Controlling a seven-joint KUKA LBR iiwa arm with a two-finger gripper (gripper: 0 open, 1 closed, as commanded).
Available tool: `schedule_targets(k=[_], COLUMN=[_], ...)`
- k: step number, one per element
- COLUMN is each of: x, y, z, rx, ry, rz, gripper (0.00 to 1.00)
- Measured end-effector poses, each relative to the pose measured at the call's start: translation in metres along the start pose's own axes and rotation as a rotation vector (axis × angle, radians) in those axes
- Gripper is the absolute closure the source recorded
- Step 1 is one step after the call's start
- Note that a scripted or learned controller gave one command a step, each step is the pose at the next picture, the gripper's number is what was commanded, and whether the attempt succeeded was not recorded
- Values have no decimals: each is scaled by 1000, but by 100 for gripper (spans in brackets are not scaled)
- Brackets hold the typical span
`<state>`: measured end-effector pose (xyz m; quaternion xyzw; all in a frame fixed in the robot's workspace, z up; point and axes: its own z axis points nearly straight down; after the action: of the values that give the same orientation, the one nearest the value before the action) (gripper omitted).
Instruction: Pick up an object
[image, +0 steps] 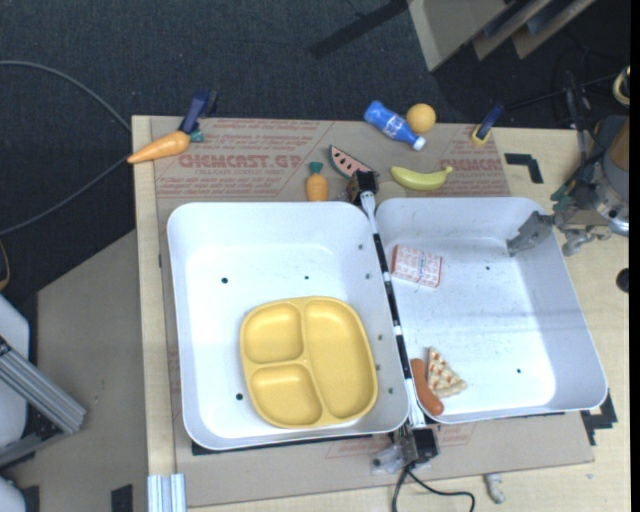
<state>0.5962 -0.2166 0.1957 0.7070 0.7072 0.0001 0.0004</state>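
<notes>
The right bin (560, 390) holds a red-and-white patterned packet (416, 266) near its upper left. A toy pizza slice (442, 373) and a red sausage (424, 388) lie at its lower left corner. My gripper (552, 238) hangs over the bin's upper right corner, well away from all three items. It is open, with nothing between its fingers. The left bin (200, 250) carries a yellow divided plate (308, 360).
Behind the bins lie a toy carrot (158, 148), a watermelon slice (343, 160), a small orange toy (317, 186), a banana (420, 177), a blue bottle (392, 124) and an orange ball (421, 116). A black divider (381, 265) separates the bins.
</notes>
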Motion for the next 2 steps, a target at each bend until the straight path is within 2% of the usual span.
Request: schedule_targets(k=[1, 2], x=[56, 120], y=[28, 48], z=[12, 58], rx=[-1, 4], ry=[0, 3], rz=[-2, -2], gripper=[0, 0])
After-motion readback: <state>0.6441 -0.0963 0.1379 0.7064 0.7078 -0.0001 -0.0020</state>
